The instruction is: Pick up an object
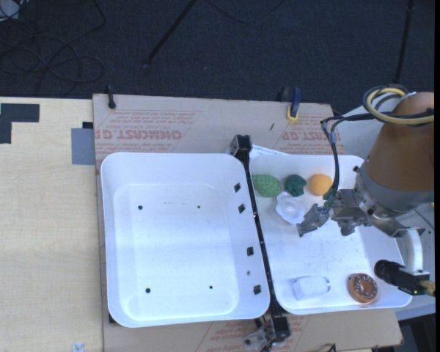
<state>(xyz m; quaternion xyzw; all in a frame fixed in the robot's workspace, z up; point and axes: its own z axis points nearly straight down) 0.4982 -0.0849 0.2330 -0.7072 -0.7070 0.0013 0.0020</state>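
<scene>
Right bin (330, 259), contents: clear crumpled object (290, 210) near the far-left part, just left of the gripper (313, 222). Gripper fingers point toward it; spread or closed, cannot tell; nothing seen between them. Far rim: green lumpy object (266, 185), dark green ball (295, 185), orange ball (320, 184), side by side. Near rim: white block (310, 287), brown doughnut-shaped object (363, 288). Bare floor lies between the two rows. Left bin (125, 196) adjoins along the black divider (253, 222).
</scene>
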